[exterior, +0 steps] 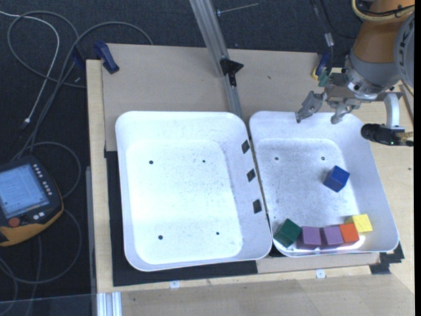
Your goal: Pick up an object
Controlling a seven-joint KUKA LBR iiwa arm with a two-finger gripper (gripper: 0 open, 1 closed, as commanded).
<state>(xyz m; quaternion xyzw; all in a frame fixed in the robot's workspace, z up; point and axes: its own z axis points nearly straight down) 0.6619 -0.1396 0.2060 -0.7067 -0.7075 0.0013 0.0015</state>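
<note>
Camera view has my gripper (320,111) spread and holding nothing over the right bin's (289,127) back rim, blue cube (337,178) mid-bin, so I'm guessing a straight drop clips the rim.

blue cube (337,178) | green block (287,232) | purple blocks (311,236) | orange block (348,232) | yellow block (362,224)

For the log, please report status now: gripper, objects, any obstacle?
Gripper open, above right bin's far rim. Blue cube alone mid-bin, nothing blocking it.
</note>
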